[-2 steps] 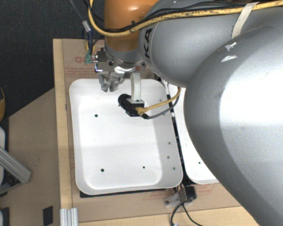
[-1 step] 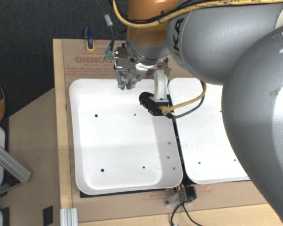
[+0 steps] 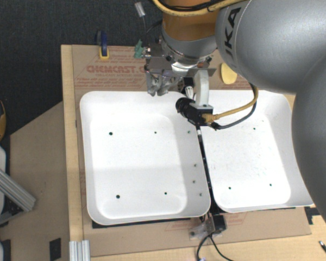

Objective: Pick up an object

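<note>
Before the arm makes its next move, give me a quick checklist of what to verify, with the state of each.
1. Tool position: at the far edge of the left bin, near the seam between the two bins. Ok.
2. Object between the tool's fingers: none can be made out. Cannot tell.
3. Pick target within the left bin: only small dark dots on its white floor. Not ok.
4. Pick target within the right bin: none on its visible floor; the arm covers part of it. Cannot tell.
5. Yellow cable hanging near the wrist: slack, looping over the right bin. Ok.
</note>
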Tool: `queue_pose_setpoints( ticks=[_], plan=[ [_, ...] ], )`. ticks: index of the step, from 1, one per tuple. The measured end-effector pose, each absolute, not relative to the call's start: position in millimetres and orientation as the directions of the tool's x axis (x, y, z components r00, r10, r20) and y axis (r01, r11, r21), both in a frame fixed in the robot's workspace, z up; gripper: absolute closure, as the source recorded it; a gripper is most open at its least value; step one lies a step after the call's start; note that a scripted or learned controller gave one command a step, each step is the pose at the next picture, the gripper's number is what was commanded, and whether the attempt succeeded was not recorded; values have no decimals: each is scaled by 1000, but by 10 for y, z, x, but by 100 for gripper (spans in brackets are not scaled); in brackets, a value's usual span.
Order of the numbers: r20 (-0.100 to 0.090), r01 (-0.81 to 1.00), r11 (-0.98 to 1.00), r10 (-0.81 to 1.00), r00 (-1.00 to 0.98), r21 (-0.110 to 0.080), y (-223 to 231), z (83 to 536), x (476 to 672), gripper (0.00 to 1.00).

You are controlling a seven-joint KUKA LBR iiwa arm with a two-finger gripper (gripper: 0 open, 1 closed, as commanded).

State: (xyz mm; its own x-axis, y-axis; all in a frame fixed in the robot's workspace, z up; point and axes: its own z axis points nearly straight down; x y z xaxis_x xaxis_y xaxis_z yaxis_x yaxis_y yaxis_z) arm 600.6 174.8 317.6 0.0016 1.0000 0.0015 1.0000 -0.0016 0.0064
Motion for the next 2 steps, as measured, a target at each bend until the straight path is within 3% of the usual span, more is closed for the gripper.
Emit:
queue_pose_setpoints(
  ticks=[1, 2],
  plan=[
    [-1, 1000, 4, 1000, -4, -8, 2273, 2244, 6251, 100],
    [3, 1000, 0, 1000, 0, 10, 2155, 3058, 6439, 100]
  ],
)
